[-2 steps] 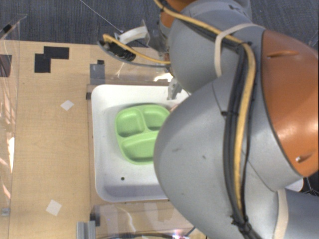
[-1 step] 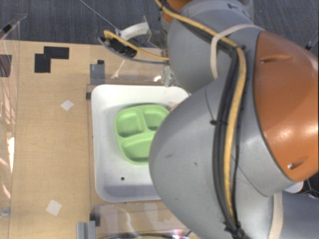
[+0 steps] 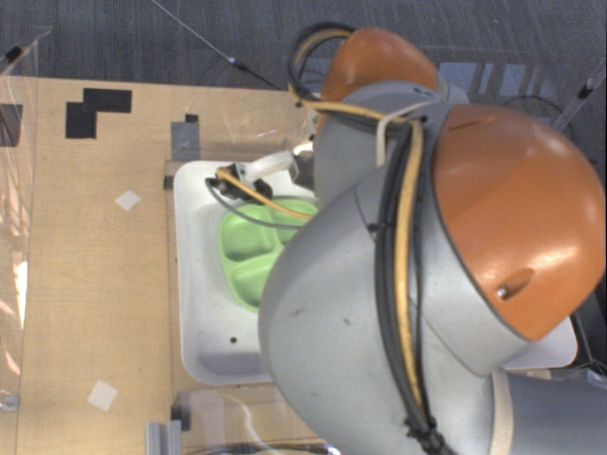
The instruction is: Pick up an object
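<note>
A light green divided plate point(image 3: 248, 250) lies in the left white bin point(image 3: 193, 292), and the arm covers its right part. My gripper point(image 3: 277, 167) sits over the far end of that bin, just above the plate's top edge. The grey and orange arm point(image 3: 427, 273) hides most of the gripper, along with the bin's right side and whatever else lies there. I see nothing held between the fingers.
A tiny dark speck point(image 3: 232, 342) rests on the bin floor near the front. The wooden bench point(image 3: 95, 282) spreads to the left with black marks point(image 3: 95, 110), two white paper squares point(image 3: 127, 199) and a clear wall point(image 3: 14, 159) at its left edge.
</note>
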Motion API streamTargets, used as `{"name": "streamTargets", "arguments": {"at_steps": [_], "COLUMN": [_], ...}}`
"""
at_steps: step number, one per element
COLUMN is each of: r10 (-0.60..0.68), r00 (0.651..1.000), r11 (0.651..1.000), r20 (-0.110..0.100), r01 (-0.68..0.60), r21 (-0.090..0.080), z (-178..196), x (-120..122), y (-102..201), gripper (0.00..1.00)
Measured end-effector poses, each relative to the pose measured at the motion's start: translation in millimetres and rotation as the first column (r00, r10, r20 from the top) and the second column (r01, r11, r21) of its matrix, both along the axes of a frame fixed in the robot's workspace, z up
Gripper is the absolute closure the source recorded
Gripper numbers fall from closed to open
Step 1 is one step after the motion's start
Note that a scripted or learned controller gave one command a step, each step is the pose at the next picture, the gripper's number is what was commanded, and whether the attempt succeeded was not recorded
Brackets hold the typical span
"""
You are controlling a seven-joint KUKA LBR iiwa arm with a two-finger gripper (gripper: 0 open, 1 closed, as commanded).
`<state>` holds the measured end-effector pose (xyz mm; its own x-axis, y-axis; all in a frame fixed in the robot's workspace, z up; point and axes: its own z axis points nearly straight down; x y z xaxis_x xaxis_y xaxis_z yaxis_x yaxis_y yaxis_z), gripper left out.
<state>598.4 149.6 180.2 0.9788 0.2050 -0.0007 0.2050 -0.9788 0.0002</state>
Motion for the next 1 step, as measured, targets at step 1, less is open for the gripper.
{"name": "streamTargets", "arguments": {"at_steps": [1], "r10": [0.015], "r00": [1.000], "r11": [1.000], "r20": [0.000], "r01": [-0.015], "r21": [0.001], "z": [4.3], "x": [4.6], "y": [-82.6], "gripper": [1.00]}}
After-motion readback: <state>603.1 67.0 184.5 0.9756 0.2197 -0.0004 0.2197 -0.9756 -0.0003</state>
